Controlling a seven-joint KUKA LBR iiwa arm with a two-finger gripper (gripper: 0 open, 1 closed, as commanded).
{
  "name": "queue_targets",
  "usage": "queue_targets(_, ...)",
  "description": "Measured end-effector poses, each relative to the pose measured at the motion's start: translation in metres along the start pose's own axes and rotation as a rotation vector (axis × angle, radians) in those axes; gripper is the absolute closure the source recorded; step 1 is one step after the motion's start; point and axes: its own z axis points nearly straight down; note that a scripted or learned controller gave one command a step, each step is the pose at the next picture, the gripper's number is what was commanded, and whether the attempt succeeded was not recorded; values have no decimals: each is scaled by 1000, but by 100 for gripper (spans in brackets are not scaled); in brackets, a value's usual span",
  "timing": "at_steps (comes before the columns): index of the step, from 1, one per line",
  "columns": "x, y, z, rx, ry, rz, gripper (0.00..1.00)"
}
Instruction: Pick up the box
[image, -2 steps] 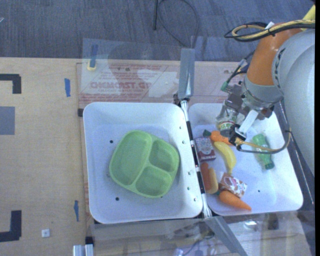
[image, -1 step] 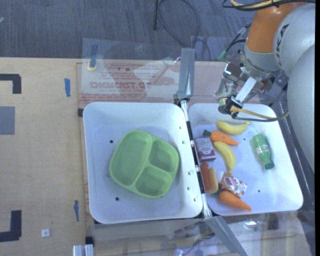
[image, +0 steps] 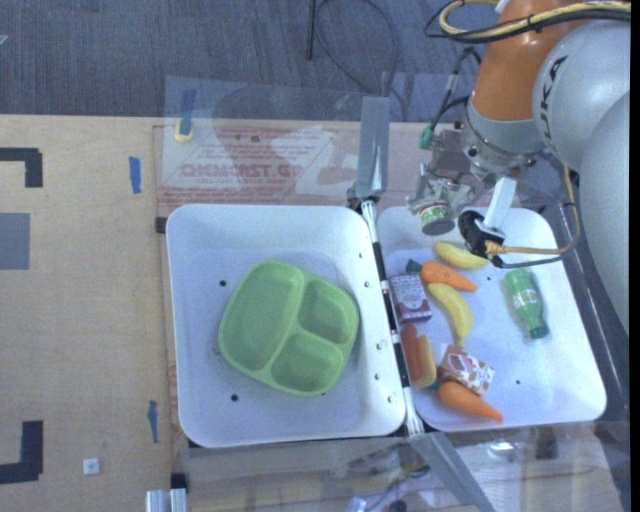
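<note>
The arm reaches in from the right, its orange-banded wrist bent down over the far end of the right bin, and the gripper hangs there with a small round can pinched between its fingers. The box, dark red with print too small to read, lies against that bin's left wall, beside a carrot and a banana. The green divided plate sits in the left bin.

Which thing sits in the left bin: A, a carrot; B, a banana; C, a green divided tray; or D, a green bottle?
C: the green divided tray lies in the left bin, while the bananas, carrots and green bottle lie in the right bin.
</note>
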Motion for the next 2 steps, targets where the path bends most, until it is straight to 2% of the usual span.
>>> queue_targets(2, 15, -2, -44, -4, 0, 256, 100)
